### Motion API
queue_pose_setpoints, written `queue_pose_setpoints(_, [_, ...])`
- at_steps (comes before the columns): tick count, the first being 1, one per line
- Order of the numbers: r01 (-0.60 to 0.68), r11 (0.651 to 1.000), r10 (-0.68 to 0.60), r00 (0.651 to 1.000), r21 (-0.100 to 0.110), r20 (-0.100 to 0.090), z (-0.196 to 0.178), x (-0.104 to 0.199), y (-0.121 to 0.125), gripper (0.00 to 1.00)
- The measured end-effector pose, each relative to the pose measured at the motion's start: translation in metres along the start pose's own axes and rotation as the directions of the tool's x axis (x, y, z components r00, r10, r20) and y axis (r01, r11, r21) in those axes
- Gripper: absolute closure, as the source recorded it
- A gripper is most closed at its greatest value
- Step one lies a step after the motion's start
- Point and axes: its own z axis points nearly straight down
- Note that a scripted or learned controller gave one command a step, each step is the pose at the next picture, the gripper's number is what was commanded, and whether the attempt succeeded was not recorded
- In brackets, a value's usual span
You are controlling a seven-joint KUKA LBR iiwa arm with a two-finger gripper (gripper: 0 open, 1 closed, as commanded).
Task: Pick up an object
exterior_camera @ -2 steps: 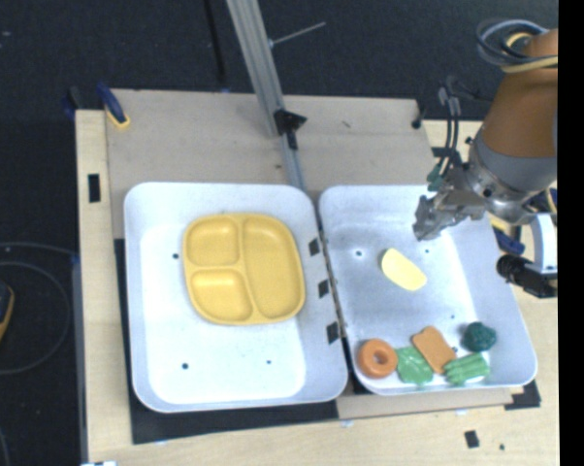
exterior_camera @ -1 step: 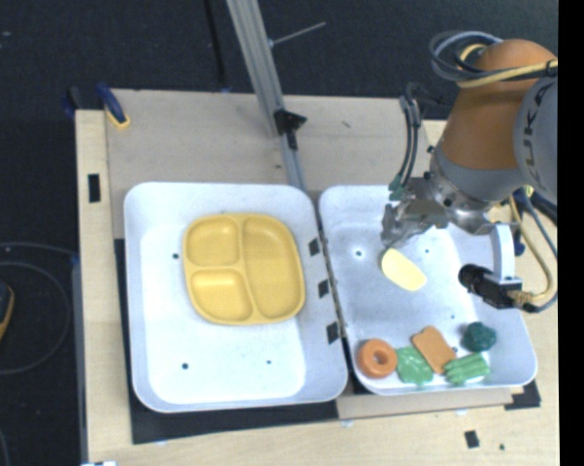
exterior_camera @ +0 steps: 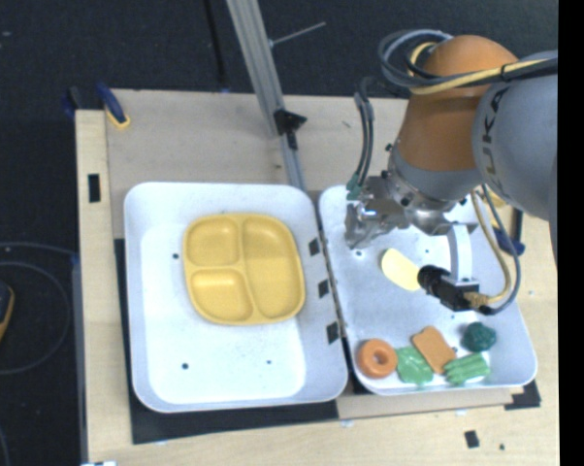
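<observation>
approach step, nothing grabbed yet. gripper is low over the far-left corner of the right bin, and i see nothing held in it. can't tell how wide it stands from this angle.

closest candidate: pale yellow piece, just beside the gripper on its near-right side, lying flat, clear of the bin wall. the other items are well beyond it along the near edge: orange ring, green piece, orange block, dark green piece. far to the gripper's left, a yellow divided plate sits in the left bin.

my read of the next move: shift a little toward the yellow piece, centre over it, line up across its narrow side, drop and close.

writing: dark lettering on the grey arm, cut off, not readable. no labels on the items.
</observation>
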Motion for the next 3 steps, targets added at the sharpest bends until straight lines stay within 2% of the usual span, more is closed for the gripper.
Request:
queue_pose_setpoints(1, [0.000, 1.000, 0.000, 1.000, 0.000, 0.000, -0.005, 0.049, 0.001, 1.00])
queue_pose_setpoints(2, [-0.002, 1.000, 0.002, 1.000, 0.003, 0.001, 0.013, 0.096, 0.001, 1.00])
queue_pose_setpoints(3, [-0.006, 1.000, 0.006, 1.000, 0.002, 0.002, 0.012, 0.093, 0.002, 0.00])
